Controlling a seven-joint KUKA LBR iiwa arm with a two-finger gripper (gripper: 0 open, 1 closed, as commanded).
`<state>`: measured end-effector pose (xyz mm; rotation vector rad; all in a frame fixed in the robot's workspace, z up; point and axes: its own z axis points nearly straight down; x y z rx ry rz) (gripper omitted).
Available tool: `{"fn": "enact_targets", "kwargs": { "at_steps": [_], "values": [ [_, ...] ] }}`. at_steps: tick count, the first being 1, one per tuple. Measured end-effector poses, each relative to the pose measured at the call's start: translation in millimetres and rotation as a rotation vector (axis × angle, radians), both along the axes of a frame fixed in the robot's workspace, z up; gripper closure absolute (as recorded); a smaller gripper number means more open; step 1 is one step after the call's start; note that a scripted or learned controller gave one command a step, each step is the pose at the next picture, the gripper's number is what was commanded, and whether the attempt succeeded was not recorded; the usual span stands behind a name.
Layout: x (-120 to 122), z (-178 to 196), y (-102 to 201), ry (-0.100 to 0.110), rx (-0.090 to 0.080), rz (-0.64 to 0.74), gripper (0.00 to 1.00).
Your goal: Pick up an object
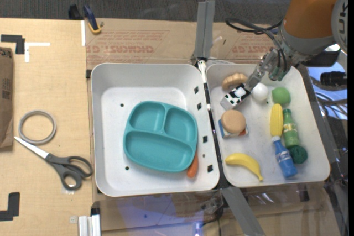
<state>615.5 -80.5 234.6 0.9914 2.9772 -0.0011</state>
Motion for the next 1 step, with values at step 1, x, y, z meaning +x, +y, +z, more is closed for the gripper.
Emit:
{"fn": "enact_targets", "kwargs": {
  "at_steps": [1],
  "values": [
    [27.9,30.3,56.9,0.000,0.000,-0.235,1.00]
  ]
}}
